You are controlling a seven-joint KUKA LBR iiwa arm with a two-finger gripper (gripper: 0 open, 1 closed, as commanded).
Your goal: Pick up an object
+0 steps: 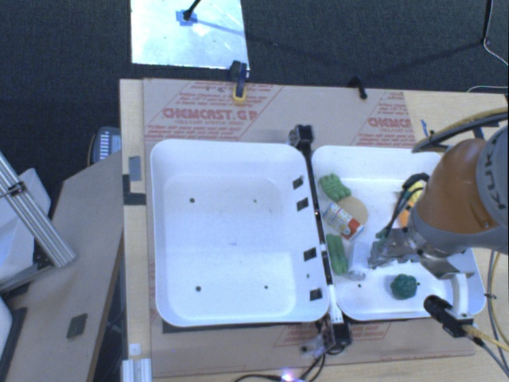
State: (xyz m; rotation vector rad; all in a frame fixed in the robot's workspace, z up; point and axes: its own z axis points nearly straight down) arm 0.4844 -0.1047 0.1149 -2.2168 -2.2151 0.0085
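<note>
My gripper hangs low over the middle of the right bin, at the end of the grey and orange arm. Just left of it a long light green piece lies along the bin's left wall. A small container with a red and white label and a tan lid lies above and left of the gripper. A knobbly light green object sits further back. Right of and below the gripper, a dark green rounded lump rests near the front wall. I see nothing between the gripper's tips.
The left bin stands beside the right one, split from it by a black-clipped divider. Both rest on a brown printed board. A yellow and blue clamp sits at the board's back edge.
</note>
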